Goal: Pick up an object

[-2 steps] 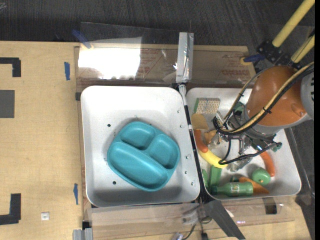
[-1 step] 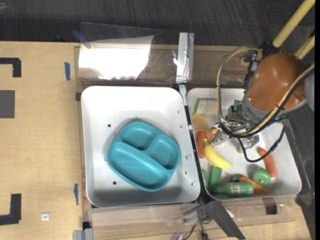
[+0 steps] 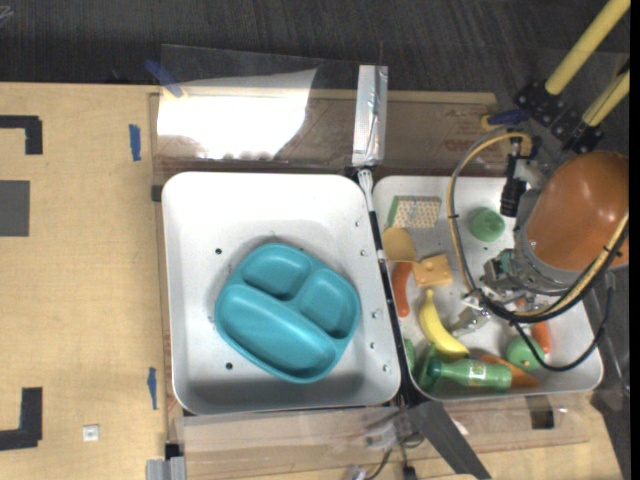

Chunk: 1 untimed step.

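A: Nearest the lens, along the bottom of the right bin, what lies there?

B: Lying on its side against the bin's front wall is a green bottle, with an orange carrot-like piece just behind it and a small green round thing near the right end.

A: And above those?

B: Just above the bottle's left end sits a yellow banana, curved. Left of it lies a long orange piece, close to the bin's left wall. A yellow cheese wedge sits just above the banana, a tan block further back, and a pale card with a dotted pattern near the back wall. A green round lid-like item lies toward the back right.

A: Where is the arm?

B: Over the right bin. The orange band fills its right side, and the hand hangs low, just right of the banana. I cannot tell how the hand is set, and I see nothing clearly in it.

A: The left bin?

B: It holds a teal divided plate, lying flat near the middle. Both bins rest on the counter.
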Tool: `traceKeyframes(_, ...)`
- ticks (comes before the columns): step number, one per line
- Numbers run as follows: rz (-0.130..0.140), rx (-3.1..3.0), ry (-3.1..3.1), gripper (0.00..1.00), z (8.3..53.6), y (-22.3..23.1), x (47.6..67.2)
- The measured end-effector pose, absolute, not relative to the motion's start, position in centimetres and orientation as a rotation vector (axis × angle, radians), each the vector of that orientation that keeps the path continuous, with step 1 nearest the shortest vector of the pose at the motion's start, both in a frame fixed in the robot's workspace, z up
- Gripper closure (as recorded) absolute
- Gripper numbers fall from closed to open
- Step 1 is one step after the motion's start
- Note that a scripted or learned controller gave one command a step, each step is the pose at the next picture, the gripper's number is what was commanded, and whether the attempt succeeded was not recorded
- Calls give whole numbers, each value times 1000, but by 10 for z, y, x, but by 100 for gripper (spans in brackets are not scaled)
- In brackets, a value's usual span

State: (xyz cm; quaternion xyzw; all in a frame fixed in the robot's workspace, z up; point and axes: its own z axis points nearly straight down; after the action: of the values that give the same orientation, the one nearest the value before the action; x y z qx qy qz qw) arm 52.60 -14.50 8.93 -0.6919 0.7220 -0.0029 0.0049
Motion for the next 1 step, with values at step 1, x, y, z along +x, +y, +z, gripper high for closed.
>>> traceKeyframes(1,2,-2259,2172,0,100,-124,663)
